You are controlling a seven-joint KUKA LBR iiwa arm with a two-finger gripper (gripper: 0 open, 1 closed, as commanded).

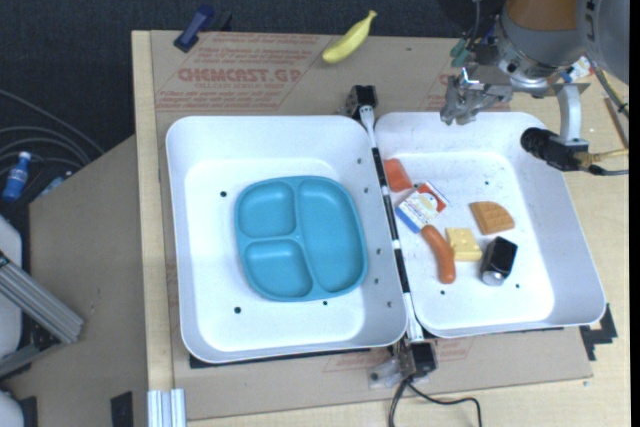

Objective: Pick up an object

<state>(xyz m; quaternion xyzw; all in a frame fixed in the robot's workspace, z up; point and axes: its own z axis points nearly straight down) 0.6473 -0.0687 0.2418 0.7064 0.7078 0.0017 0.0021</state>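
Overhead, the end effector [462, 107], grip state unclear, hovers above sausage [441, 253] and cracker [491, 216].

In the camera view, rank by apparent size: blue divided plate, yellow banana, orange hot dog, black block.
1. Blue divided plastic plate
2. Yellow toy banana
3. Orange toy hot dog, looks close to the banana; unsure
4. Small black block

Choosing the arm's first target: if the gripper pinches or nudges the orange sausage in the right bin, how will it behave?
The sausage looks rounded and smooth, so it may roll or slip from a pinch. It seems small, probably light. It lies close against the yellow block, so a nudge would likely shift both.
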